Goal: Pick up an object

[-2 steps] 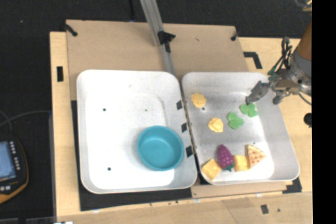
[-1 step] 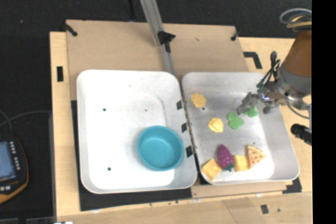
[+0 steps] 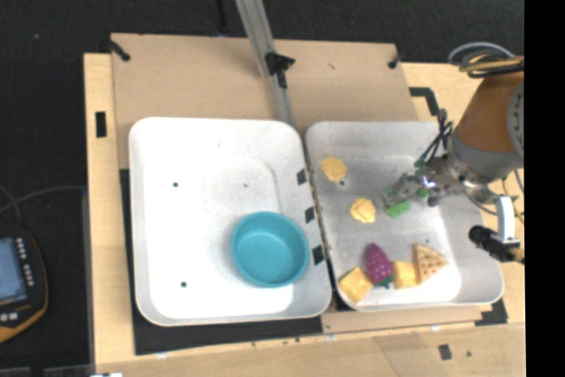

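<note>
My gripper (image 3: 402, 194) hangs low over the middle of the right bin (image 3: 459, 146), reaching in from the right. A small green object (image 3: 397, 208) lies right at its fingertips, touching or just under them. Two yellow pieces sit to the left in the same bin, one (image 3: 333, 169) near the upper left and one (image 3: 363, 210) just left of the green object. Along the front of that bin lie a yellow block (image 3: 356, 284), purple grapes (image 3: 379, 263), a small yellow piece (image 3: 404, 275) and a pizza-like wedge (image 3: 430, 261).
A teal bowl (image 3: 268, 248) stands in the left bin (image 3: 177, 154), toward its front right. A grey metal pole (image 3: 256, 22) slants down from the top to the bins' shared edge. The orange-banded arm (image 3: 490, 124) occupies the right side.
</note>
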Robot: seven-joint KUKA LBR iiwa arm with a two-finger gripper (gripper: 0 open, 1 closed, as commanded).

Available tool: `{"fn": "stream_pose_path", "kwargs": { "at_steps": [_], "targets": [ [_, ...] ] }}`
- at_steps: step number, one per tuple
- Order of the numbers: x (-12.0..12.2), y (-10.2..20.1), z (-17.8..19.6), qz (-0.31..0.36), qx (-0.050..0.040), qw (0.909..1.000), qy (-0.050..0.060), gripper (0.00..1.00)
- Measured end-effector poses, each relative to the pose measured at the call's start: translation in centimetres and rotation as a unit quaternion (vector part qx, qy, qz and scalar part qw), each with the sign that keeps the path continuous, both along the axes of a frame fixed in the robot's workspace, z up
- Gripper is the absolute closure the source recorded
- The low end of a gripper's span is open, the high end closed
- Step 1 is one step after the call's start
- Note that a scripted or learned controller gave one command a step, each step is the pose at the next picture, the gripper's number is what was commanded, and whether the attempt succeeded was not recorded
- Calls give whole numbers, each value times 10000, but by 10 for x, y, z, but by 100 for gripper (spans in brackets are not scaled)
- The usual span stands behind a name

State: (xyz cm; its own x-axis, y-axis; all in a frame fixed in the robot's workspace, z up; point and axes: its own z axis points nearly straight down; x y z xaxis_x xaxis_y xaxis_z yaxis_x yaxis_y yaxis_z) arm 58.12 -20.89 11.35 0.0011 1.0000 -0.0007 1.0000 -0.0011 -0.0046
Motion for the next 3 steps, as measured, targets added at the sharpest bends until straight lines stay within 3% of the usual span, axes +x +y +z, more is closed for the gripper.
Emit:
{"fn": "stream_pose_path", "kwargs": {
  "at_steps": [1, 3],
  "targets": [
    [3, -1, 14, -13, -8, 10000, -48, 100],
    [5, -9, 106, 10, -7, 10000, -35, 100]
  ]
}}
